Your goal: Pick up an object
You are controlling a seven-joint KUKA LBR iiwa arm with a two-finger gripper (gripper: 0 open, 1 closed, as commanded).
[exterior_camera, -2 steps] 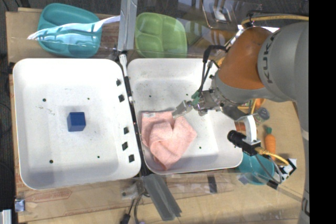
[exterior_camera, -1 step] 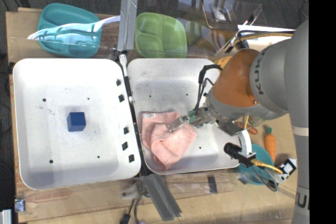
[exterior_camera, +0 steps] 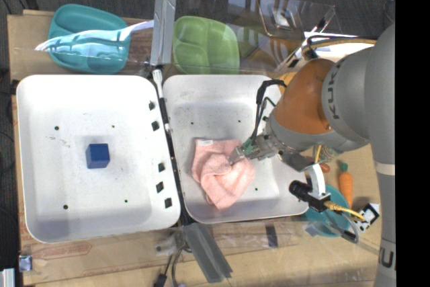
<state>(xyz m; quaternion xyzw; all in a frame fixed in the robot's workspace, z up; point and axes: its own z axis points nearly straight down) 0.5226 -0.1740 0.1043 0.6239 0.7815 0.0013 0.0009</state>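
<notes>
Claw (exterior_camera: pixel 236 154) was seen right at the upper right edge of the crumpled pink cloth (exterior_camera: pixel 220 171) in the right bin (exterior_camera: pixel 208 94); open or closed couldn't really be told. A blue cube (exterior_camera: pixel 98 155) was sat in the left bin (exterior_camera: pixel 74 94).

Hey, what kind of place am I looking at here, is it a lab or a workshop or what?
Most likely a robotics lab set up for grasping trials. A grey and orange robot arm reaches over two white bins, which hold test items: a pink cloth and a blue cube.
</notes>
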